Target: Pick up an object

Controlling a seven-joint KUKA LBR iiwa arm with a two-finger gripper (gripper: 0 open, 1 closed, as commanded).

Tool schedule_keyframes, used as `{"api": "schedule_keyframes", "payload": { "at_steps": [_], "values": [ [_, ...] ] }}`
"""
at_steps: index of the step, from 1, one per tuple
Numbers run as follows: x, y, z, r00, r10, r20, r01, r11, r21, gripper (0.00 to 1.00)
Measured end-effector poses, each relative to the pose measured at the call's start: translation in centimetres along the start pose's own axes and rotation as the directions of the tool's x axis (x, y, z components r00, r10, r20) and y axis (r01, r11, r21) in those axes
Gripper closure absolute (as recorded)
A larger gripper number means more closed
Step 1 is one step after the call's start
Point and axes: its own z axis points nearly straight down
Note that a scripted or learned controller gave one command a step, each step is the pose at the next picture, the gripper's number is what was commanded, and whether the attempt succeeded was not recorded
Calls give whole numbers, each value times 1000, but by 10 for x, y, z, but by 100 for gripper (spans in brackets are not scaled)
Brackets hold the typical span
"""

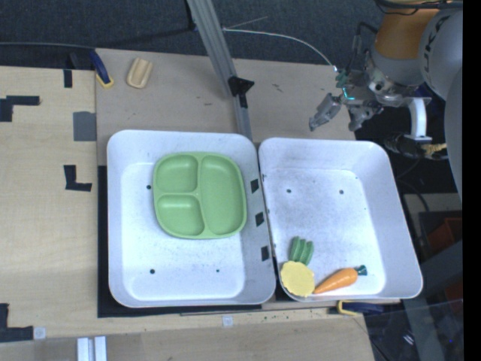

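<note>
In the right bin (394,224), near its front edge, an orange toy carrot (336,279) lies beside a round yellow piece (297,278), and a small green ribbed piece (301,250) sits just behind that. A green divided plate (199,195) rests in the left bin (120,201). My gripper (342,115) hangs above the bench just beyond the right bin's far rim, well away from the toys. It is open, with nothing between its fingers (324,115).
A grey metal post (218,47) slants up from the back of the seam between the bins. A small tan block (139,72) and a blue-and-yellow clip (101,68) lie on the bench at the far left. Cables hang by the arm at right.
</note>
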Motion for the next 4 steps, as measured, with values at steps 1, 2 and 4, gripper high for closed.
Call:
{"api": "schedule_keyframes", "payload": {
  "at_steps": [1, 2, 4],
  "values": [
    [0, 0, 0, 1000, 1, 1, -1, 1000, 0, 0],
    [-1, -9, 61, 1000, 1, 0, -1, 1000, 7, 0],
    [-4, -6, 159, 1000, 1, 1, -1, 1000, 10, 0]
  ]
}}
